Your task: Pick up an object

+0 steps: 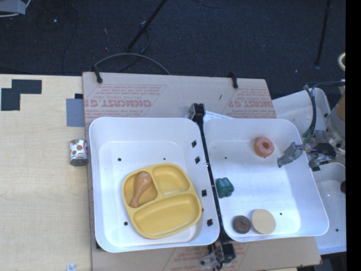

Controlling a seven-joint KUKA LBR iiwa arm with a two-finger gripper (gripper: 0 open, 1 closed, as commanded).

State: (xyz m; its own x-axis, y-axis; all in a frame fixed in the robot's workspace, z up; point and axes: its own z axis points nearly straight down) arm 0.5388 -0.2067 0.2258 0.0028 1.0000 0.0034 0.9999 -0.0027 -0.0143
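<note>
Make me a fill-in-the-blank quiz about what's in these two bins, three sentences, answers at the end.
1. The drumstick lies in a compartment of the yellow ____ in the left bin.
2. The pink donut sits in the ____ bin.
3. Beside the brown disc lies a ____ disc of paler colour.
4. The hand hovers at the right bin's ____ edge.

Answers: tray; right; cream; right
</note>
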